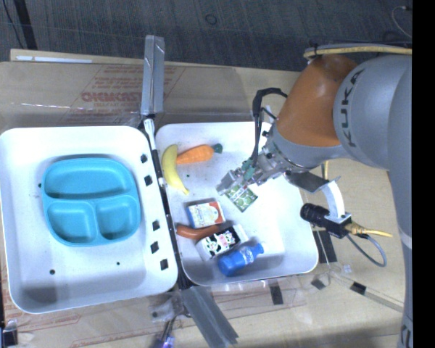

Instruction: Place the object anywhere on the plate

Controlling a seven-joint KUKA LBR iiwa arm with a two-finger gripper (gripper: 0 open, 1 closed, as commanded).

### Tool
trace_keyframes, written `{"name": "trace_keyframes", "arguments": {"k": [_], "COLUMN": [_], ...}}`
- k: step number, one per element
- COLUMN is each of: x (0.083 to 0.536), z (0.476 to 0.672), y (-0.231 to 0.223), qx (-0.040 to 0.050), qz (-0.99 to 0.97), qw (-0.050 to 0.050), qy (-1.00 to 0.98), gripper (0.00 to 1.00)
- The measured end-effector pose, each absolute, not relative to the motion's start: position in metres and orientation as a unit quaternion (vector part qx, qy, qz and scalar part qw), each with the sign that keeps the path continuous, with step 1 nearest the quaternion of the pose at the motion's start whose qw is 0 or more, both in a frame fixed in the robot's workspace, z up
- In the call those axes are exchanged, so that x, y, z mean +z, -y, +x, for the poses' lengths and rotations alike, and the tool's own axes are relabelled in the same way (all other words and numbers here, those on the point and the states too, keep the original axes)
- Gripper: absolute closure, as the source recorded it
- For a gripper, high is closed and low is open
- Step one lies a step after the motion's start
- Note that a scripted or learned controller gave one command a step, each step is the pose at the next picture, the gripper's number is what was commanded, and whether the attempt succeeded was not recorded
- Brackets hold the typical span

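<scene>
- The blue plate (90, 198), three compartments, lies alone in the left bin (14, 216) with bare white floor on every side.
- The right bin (301, 249) is crowded: banana (172, 168), carrot (196, 154), a small carton (205, 213), a black-and-white carton (221, 241), a blue bottle (239, 258). Its right part is bare.
- "KUKA" reads on the arm (362, 100); red print on the cardboard surface (72, 89) is unreadable.
- The arm bends in from the right; the gripper (241, 183) hangs over the right bin, fingers closed on a small green-patterned packet (241, 194), clear of the plate.
</scene>
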State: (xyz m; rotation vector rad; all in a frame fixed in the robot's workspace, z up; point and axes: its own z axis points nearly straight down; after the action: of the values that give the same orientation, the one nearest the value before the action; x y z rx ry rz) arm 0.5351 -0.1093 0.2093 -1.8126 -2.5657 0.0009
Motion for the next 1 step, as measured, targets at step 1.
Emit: {"name": "trace_keyframes", "arguments": {"k": [1], "x": [0.1912], "z": [0.5515], "y": [0.044], "qx": [0.001], "qz": [-0.54], "qw": [0.002], "qy": [0.842], "gripper": [1.0]}}
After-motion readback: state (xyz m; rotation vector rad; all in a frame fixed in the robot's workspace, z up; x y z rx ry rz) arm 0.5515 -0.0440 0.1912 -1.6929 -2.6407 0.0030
